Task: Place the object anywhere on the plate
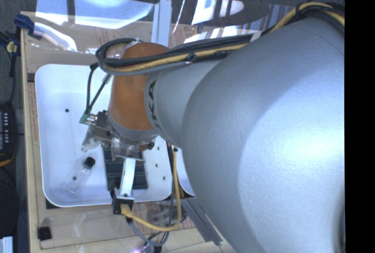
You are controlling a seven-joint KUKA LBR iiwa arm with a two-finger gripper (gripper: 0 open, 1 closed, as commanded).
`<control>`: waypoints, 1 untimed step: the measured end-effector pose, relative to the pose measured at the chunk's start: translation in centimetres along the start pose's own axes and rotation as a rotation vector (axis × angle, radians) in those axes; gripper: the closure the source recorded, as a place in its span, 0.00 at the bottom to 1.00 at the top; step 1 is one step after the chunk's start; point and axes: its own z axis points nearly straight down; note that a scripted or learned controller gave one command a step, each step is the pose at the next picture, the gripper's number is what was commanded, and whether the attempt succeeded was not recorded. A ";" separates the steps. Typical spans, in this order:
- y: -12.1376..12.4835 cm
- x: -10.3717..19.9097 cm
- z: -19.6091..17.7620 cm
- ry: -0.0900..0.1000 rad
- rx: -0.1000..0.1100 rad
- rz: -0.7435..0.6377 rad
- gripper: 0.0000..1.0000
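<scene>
The gripper (pixel 92 139) is seen low over the left bin (pixel 58 88), near the middle of its near edge, with the grey arm (pixel 252 129) reaching in from the right and covering much of the bench. Whether the jaws are spread or pressed together cannot be told, as they are masked by the wrist. The object, a small clear vial with a dark cap (pixel 84 174), lies on its side on the bin floor close to the near-left corner, just beside the gripper and slightly nearer the corner; nothing is seen to be pinched. A tiny dark speck (pixel 66 110) rests on the floor farther back.

The step in hand is judged to be the approach for the pick, so the task is barely begun. For the next move, the gripper is to be shifted over the vial, set across its narrow body, lowered and closed. Where the plate lies cannot be told.
</scene>
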 end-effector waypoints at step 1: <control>0.1 -0.5 -17.4 0.003 -0.002 -0.092 0.00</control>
